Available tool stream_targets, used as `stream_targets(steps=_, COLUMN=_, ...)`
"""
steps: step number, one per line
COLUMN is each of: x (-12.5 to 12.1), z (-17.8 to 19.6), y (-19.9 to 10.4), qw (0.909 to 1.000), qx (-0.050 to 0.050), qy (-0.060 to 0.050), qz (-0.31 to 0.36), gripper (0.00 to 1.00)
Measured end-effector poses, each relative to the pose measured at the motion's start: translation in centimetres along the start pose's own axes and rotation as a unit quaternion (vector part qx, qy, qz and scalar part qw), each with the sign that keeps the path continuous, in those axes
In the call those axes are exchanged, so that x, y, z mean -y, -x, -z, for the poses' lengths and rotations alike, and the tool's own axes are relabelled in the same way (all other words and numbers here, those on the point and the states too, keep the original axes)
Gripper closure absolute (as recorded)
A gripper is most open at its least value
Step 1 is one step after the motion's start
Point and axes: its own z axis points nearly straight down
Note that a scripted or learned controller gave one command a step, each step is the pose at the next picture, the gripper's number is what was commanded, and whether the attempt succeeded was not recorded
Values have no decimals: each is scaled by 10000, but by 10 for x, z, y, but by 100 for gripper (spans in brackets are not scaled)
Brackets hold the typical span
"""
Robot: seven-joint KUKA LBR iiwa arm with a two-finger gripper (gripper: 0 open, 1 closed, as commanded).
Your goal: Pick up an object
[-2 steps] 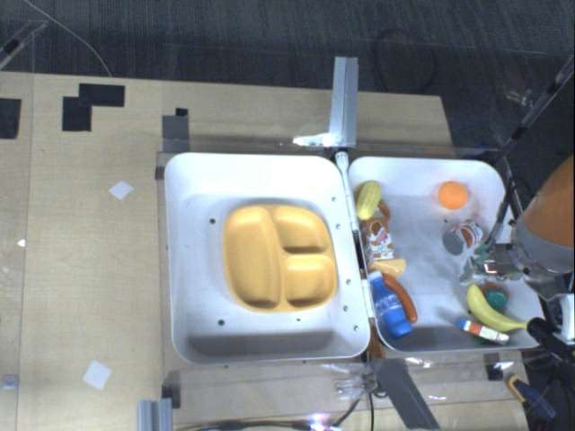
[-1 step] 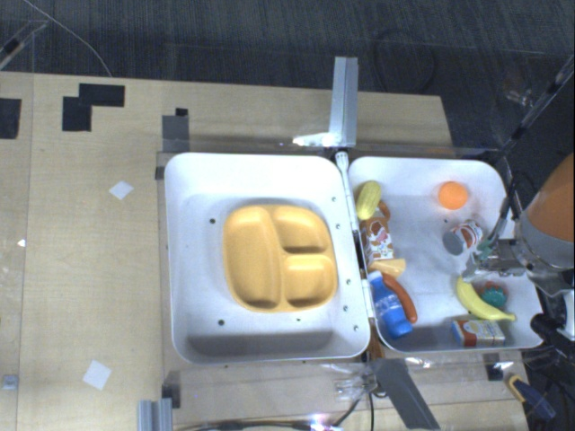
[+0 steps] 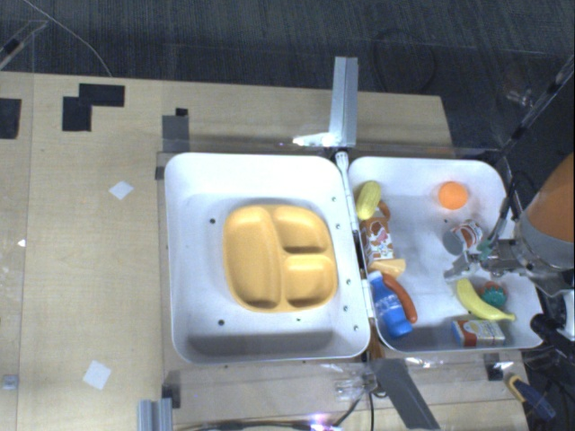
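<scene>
Two white bins on the surface; the gripper (image 3: pixel 469 263) hangs over the right bin (image 3: pixel 418 178), finger state cannot tell. Nearest target, a banana (image 3: pixel 481 301), lies just below-right of the tip, long axis diagonal, smooth curved plastic. An orange ball (image 3: pixel 454 195) sits further up. The left bin holds a yellow divided tray (image 3: pixel 278 257).

A divided tray (image 3: pixel 277 257) is held in the left bin (image 3: pixel 193 330). In the right bin (image 3: pixel 422 180), a ball (image 3: pixel 454 195) lies behind a banana (image 3: pixel 482 302).
</scene>
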Motion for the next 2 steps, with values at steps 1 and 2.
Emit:
stream_targets(steps=1, x=7, z=-35, y=16, qw=10000, qx=-23, qy=-60, qz=71, gripper=0)
stream_targets(steps=2, x=3, z=-22, y=16, qw=9999, qx=-4, qy=-21, qz=98, gripper=100)
